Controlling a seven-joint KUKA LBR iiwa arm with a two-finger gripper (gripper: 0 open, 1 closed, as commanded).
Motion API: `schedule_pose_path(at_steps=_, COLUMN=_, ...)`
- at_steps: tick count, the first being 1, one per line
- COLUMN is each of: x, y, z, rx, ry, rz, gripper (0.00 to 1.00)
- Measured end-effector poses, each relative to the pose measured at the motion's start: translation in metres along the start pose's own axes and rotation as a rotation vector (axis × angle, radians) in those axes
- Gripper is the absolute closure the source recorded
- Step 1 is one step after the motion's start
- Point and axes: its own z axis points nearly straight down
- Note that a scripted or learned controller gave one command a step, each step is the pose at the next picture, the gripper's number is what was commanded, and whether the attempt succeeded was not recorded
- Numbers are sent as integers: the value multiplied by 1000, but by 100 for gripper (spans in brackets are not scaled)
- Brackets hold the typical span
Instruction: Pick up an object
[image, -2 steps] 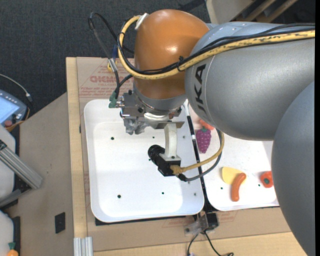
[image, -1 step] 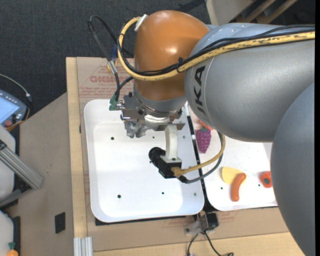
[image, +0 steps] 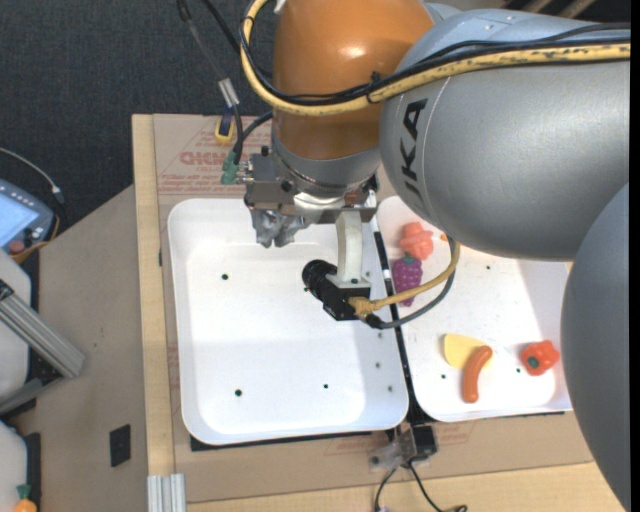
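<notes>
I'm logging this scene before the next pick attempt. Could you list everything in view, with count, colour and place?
left bin: 1, white, on the cardboard
right bin: 1, white, beside the left bin
grapes: 1 bunch, purple, right bin, by its left wall
lumpy toy: 1, pink-orange, right bin, just behind the grapes
flat piece: 1, yellow, right bin, near the front
sausage-shaped toy: 1, orange, right bin, beside the flat piece
round toy: 1, red-orange with green top, right bin, front right
cardboard: 1 sheet, brown, under both bins
arm: 1, grey with orange band, from the right
gripper: 1, grey, over the left bin's far end
</notes>
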Motion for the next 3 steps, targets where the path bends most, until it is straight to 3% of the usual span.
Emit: schedule_pose_path(at_steps=3, x=1, y=0, z=-29, rx=-2, ry=1, rz=-1, gripper=100)
